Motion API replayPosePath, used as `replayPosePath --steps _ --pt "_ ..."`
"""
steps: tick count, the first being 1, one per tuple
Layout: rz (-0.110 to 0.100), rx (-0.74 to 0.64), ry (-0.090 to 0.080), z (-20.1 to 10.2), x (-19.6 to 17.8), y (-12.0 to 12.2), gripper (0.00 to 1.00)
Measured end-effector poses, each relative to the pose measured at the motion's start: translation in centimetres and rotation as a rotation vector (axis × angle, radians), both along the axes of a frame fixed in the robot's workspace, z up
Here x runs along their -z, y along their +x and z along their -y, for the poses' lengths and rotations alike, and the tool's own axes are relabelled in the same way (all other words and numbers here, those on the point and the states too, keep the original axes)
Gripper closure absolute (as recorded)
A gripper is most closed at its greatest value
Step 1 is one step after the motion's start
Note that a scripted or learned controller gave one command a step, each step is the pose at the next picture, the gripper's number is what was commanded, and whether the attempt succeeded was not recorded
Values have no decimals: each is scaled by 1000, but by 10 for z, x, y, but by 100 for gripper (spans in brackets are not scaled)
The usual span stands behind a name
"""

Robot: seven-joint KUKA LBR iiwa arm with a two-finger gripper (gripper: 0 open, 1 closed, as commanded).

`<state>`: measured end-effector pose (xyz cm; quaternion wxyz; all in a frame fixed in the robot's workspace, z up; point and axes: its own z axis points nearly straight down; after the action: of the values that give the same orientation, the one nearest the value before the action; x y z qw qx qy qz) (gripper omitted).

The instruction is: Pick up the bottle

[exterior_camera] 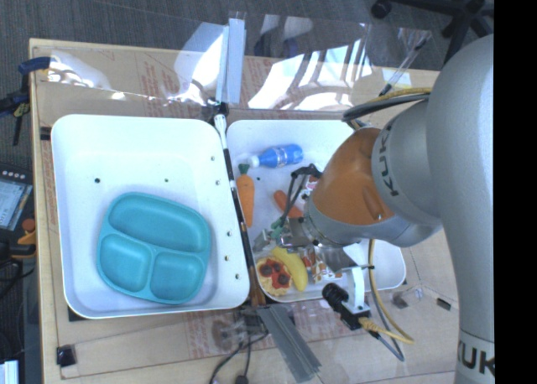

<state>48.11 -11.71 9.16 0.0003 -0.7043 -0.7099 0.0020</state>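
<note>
The bottle (278, 156) is small and blue with a white cap, lying on its side near the back edge of the right bin (327, 129). My arm reaches in from the right, and its orange band (352, 185) covers much of that bin. The gripper (291, 231) hangs low over the bin's front middle, in front of the bottle and apart from it, just above a small plate of toy food. The wrist hides the space directly under the arm.
A carrot (245, 194) lies along the right bin's left wall, with a small orange piece (280, 200) beside it. A round plate (270, 288) holds a banana (291, 267) and a pizza slice (272, 272). The left bin (101, 143) holds a teal divided tray (155, 246).
</note>
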Motion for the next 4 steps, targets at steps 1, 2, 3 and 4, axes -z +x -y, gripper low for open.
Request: replayPosePath --steps 1,2,3,4 --pt "-3 -7 2 -1 -9 0 100" --pt "-2 -7 2 -1 -9 0 0" --pt "10 -59 -4 -2 -3 -3 0" --pt "14 -85 -16 -7 -3 -3 0"
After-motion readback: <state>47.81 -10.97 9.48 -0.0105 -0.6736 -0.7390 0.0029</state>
